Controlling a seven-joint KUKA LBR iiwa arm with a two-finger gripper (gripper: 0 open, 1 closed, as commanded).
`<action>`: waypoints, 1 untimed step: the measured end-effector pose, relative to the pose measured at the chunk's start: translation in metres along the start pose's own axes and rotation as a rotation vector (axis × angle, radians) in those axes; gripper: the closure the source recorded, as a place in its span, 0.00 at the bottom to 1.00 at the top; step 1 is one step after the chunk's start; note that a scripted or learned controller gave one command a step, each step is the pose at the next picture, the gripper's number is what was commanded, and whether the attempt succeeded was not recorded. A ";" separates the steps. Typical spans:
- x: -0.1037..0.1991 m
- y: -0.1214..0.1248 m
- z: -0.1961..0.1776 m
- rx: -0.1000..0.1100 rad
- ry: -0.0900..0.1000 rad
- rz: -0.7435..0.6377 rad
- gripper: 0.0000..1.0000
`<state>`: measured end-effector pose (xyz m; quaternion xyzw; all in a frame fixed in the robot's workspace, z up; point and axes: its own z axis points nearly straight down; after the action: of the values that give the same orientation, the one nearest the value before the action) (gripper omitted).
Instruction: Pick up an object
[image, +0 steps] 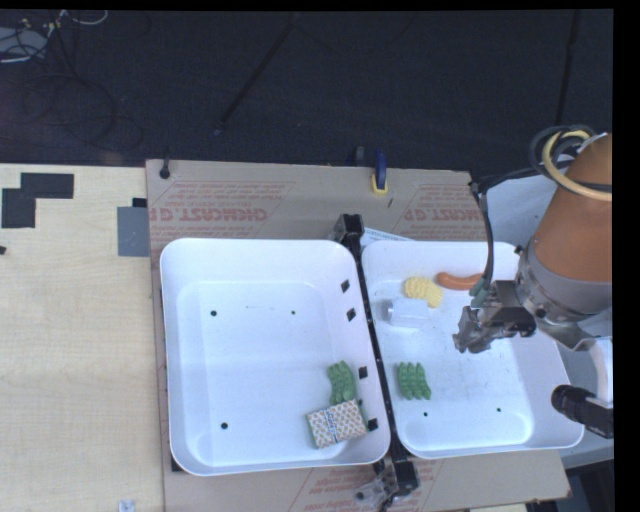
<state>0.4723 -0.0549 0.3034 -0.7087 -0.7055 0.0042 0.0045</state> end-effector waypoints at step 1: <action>0.037 0.069 -0.069 -0.020 -0.001 -0.009 1.00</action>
<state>0.5424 -0.0180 0.3713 -0.7055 -0.7087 -0.0022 -0.0029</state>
